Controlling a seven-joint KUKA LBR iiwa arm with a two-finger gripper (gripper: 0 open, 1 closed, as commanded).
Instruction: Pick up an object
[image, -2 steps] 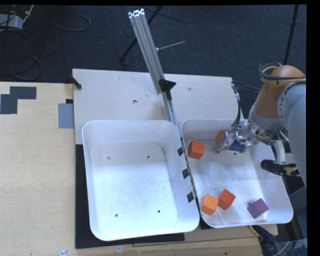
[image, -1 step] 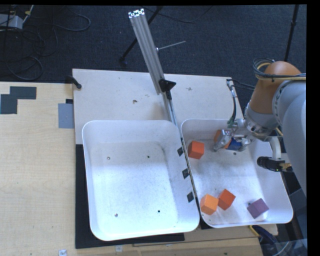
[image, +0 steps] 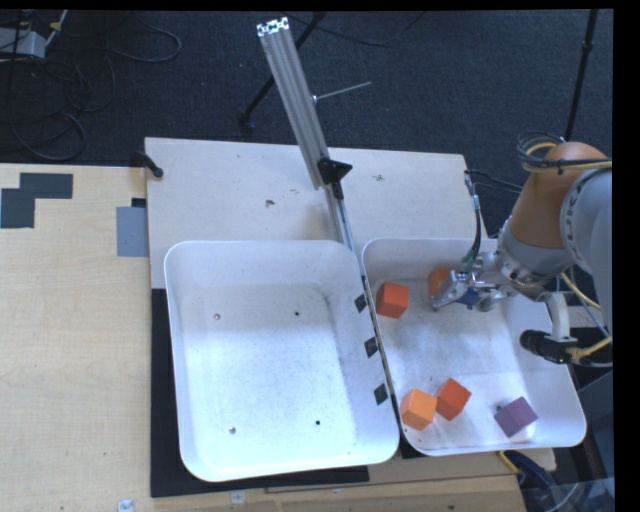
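**Gripper low in right bin, beside an orange piece — grasp unconfirmed**

The gripper (image: 462, 292) sits low in the right bin (image: 560, 435), toward its 12 o'clock end. An orange object (image: 440, 279) lies touching or just beside it at roughly its 10 o'clock. Whether that piece is between the gripping parts or merely next to them cannot be told; the hardware is small and blurred here, so whether the tool is spread or closed cannot be told either.

Risks, judged from this view:
- If the orange object is only alongside the tool, a lift comes up with nothing, or the piece gets nudged toward the bin's far wall.
- A partial pinch on an edge would likely let it slip out on the way up.
- The orange cube (image: 393, 299) at about 9 o'clock of the gripper lies near the divider wall; a sideways sweep could knock it against that wall.

Count, right bin:
- Orange pieces: four — the one at the gripper, the cube near the divider, and a touching pair at the 6 o'clock end, a lighter orange cube (image: 419, 408) and a redder orange cube (image: 453, 397).
- Purple cube (image: 516, 415): one, near the 5 o'clock corner.

Left bin (image: 200, 265): one; only dark specks show on its floor.
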